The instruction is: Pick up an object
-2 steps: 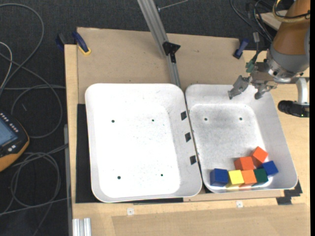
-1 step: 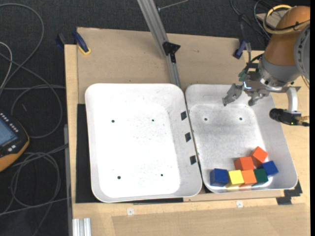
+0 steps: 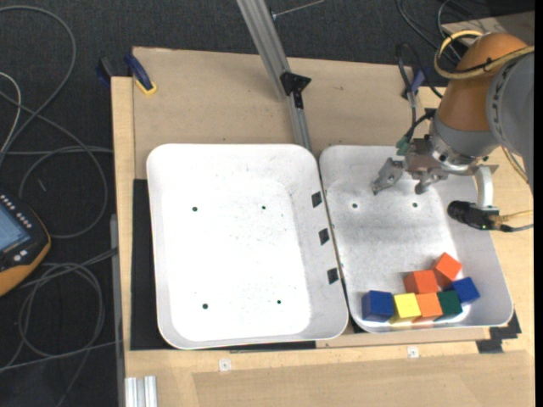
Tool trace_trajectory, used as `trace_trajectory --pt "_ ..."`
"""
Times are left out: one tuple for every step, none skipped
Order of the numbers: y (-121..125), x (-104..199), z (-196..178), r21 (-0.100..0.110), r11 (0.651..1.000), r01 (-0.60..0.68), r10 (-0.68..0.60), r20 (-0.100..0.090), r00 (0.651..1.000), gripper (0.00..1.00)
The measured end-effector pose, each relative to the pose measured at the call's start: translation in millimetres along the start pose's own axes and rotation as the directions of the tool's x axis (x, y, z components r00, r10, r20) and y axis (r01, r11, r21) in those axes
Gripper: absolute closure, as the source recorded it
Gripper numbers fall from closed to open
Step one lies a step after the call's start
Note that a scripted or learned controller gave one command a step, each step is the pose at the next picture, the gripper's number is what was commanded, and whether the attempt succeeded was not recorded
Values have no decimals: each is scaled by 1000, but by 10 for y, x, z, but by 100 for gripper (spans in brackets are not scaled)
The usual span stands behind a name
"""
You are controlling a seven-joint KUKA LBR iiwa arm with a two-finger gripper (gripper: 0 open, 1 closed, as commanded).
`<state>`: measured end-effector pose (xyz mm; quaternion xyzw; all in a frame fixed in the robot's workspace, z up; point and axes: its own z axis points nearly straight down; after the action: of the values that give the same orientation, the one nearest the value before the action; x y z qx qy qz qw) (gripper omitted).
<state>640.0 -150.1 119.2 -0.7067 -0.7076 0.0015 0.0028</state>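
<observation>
Several small blocks (image 3: 422, 295) lie bunched in the near right corner of the right bin (image 3: 373, 236): blue, yellow, orange, green and another blue one, with two orange ones behind. My gripper (image 3: 405, 181) hangs over the far part of that bin, well behind the blocks. Its fingers (image 3: 383, 179) are spread apart with nothing between them.
The left bin (image 3: 233, 244) sits beside the right one on the wooden bench. A slanted metal pole (image 3: 271, 49) rises from behind the bins. Cables and a handheld device (image 3: 17, 240) lie on the floor at the left.
</observation>
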Motion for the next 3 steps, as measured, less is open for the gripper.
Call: trace_trajectory --pt "21 -3 -150 -8 1000 0 0 1 1000 100" --pt "87 18 -608 -13 1000 0 0 3 1000 100" --pt "102 20 -1079 -14 1000 0 0 3 1000 100"
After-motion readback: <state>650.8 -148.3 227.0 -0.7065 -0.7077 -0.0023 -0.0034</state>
